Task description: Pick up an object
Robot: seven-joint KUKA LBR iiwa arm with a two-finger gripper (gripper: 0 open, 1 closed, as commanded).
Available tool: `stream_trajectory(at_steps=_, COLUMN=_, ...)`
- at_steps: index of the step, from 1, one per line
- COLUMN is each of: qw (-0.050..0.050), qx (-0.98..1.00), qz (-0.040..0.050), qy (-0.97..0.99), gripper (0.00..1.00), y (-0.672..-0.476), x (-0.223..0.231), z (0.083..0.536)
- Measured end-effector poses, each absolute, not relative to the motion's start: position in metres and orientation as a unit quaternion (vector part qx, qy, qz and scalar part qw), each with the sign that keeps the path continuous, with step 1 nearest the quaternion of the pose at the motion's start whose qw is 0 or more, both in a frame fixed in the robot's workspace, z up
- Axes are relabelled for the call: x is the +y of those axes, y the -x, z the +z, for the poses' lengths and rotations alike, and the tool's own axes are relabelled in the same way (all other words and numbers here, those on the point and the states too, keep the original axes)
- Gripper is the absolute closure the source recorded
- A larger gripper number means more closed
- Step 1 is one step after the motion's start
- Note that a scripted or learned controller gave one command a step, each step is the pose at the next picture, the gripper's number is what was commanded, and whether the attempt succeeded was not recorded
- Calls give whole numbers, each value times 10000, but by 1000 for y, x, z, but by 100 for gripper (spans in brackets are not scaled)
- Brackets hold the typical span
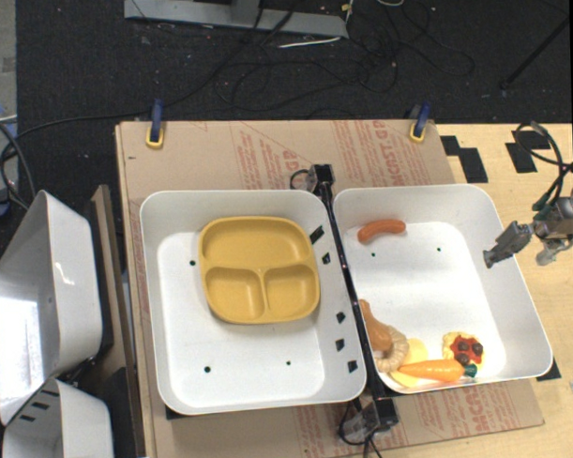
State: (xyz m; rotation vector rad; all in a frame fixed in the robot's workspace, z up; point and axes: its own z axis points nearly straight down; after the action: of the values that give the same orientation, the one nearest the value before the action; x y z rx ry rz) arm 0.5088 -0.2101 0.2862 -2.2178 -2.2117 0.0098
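Note:
The right bin holds a reddish sausage near its back left. Along its front edge lie an orange carrot, a yellow toy with red and green bits and a tan, drumstick-like piece. My gripper hangs at the bin's right rim, well right of the sausage and behind the front cluster. Its two fingers stand apart, open, with nothing between them.
A yellow divided plate lies in the left bin. A black divider runs between the bins. Grey tubs stand off the bench's left side. Cables lie on the dark floor behind.

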Motion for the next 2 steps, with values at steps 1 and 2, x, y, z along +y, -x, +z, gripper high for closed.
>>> stream_trajectory(at_steps=1, qw=-2, qx=-7076, qz=2, qy=7067, gripper=0, y=-511, x=-209, z=292)
stream_trajectory(at_steps=2, qw=18, qx=-7069, qz=11, qy=7073, gripper=0, y=-512, x=-207, z=249)
